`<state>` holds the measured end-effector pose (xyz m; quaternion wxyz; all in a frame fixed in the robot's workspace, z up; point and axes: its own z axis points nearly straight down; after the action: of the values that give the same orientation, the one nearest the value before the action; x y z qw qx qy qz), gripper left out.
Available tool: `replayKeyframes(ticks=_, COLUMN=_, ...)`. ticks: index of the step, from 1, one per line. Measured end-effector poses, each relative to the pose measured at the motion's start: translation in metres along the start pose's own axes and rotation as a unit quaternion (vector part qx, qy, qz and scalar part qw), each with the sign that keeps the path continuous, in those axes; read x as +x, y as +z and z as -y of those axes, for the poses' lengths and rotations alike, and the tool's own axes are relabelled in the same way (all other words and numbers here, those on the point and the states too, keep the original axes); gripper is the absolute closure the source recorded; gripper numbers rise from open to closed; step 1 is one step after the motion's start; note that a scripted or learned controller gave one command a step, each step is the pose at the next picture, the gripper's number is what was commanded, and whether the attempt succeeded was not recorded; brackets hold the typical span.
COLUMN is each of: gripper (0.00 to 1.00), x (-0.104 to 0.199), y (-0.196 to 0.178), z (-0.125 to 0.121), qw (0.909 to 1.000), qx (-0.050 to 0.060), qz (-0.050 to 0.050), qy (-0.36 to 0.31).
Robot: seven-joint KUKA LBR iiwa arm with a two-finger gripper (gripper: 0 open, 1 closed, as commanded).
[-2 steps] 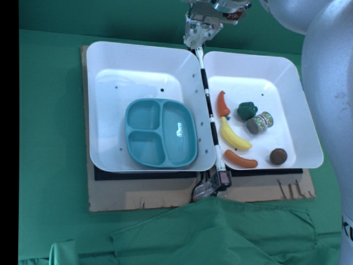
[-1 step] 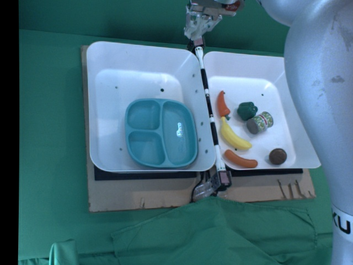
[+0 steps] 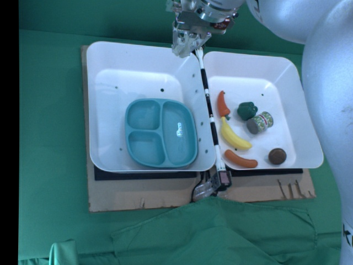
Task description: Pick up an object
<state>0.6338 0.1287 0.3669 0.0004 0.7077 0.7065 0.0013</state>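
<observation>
Nearest us we record a rumpled green cloth [image 3: 220, 231] lying over the front edge of the bench, and behind it a brown cardboard sheet [image 3: 138, 195] on which both bins rest.

Left bin [image 3: 105, 65], shallow and white: we list one item, a teal divided plate [image 3: 161, 132] with three compartments, lying flat toward the bin's front right. All three compartments are bare.

Right bin [image 3: 287, 76], shallow and white, touching the left bin along a shared edge where a black-and-white striped strip [image 3: 208, 101] runs front to back. We list six toy foods, all in the bin's front half:
- a sausage [image 3: 240, 159], orange-red, nearest the front wall;
- a brown round object [image 3: 277, 155], just to its right, apart from it;
- a yellow banana [image 3: 234, 137], lying aslant just behind the sausage;
- a small can [image 3: 260, 122] on its side, green-labelled, right of the banana;
- a dark green broccoli-like piece [image 3: 247, 110], just beside the can's far side;
- a red-orange pepper [image 3: 222, 104], near the striped strip, its lower end meeting the banana's top.

Farthest back we note the gripper [image 3: 184, 49], hanging above the rear end of the shared edge, well apart from every item. It carries nothing; whether its fingers stand apart or together we cannot tell. The grey arm [image 3: 309, 15] fills the upper right.
</observation>
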Motion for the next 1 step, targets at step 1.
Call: replayKeyframes(ticks=1, gripper=1.00, x=0.0322, y=0.0095, z=-0.0077, qw=1.0000, qx=-0.001, qz=0.000, qy=0.000)
